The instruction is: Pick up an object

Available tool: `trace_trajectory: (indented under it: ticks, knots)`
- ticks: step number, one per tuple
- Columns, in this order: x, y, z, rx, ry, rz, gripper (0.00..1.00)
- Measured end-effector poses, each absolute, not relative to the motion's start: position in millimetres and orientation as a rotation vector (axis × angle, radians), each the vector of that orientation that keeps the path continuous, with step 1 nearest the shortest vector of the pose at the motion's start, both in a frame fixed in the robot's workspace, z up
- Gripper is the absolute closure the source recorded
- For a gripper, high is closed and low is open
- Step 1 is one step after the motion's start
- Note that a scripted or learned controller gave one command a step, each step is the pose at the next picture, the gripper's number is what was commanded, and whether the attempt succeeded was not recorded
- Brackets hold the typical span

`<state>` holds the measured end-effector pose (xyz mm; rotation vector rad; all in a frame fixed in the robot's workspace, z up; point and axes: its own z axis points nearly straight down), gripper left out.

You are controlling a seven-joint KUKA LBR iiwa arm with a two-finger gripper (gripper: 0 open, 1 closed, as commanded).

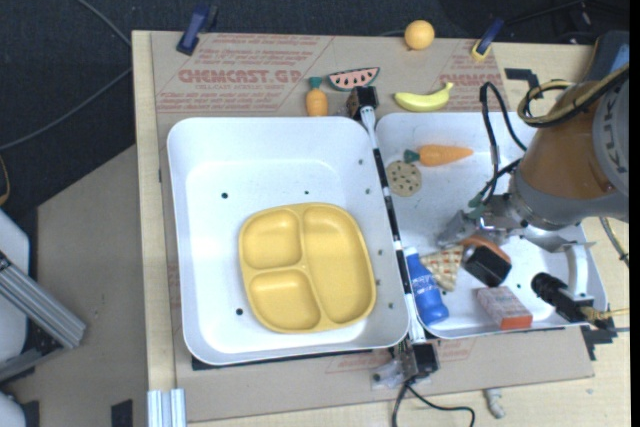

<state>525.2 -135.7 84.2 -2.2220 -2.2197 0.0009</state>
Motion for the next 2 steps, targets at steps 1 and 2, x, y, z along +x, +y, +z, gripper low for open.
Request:
trace_trajectory:
  ticks: [1, 2]
  knots:
    - [525.8, -136, 94, -2.224, -2.221, -0.001, 1.00]
    - [562.1, -25, 185, -2.219, -2.224, -0.004, 1.00]
